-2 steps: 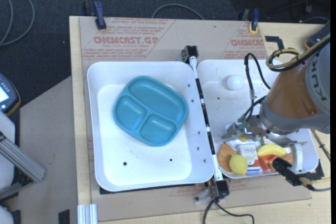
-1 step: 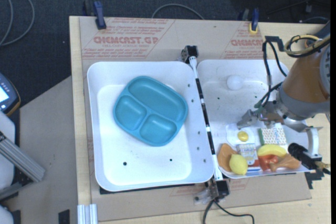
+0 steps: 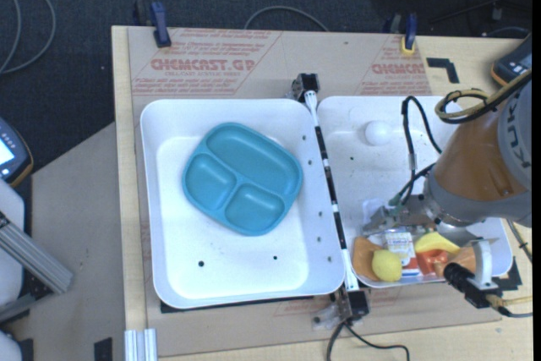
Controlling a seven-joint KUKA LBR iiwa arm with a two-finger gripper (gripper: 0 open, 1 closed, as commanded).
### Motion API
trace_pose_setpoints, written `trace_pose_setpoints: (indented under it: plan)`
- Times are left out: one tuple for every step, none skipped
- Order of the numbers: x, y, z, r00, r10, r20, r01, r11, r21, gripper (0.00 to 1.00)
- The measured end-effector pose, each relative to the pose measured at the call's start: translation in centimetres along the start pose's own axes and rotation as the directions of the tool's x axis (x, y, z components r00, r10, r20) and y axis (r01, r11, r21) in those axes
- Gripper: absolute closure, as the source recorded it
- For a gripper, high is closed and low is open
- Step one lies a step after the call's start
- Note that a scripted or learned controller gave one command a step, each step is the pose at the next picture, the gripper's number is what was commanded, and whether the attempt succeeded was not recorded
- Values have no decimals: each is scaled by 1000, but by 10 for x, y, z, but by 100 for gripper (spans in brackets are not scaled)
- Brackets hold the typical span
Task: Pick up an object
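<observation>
Pincer [image 3: 404,243] low in rt bin [image 3: 355,118], over toy food pile [image 3: 397,259].

Robotics lab: clamped bench [image 3: 254,63], cables [image 3: 279,13], robot arm [image 3: 482,165].

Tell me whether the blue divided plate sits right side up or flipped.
Right side up: the blue divided plate shows its three hollow compartments facing upward in the left bin.

left bin [image 3: 161,207]: blue divided plate [image 3: 243,177] | bench [image 3: 211,63]: two blue clamps [image 3: 158,19] at far edge
</observation>
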State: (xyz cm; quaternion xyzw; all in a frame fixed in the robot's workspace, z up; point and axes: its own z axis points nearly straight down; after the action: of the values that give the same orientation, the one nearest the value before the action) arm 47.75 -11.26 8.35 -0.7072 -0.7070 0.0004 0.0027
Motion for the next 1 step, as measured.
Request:
trace_pose_setpoints:
  plan:
    - [-61, 45, -41, 1000, 1, 9, -1, 1000, -11, 0]
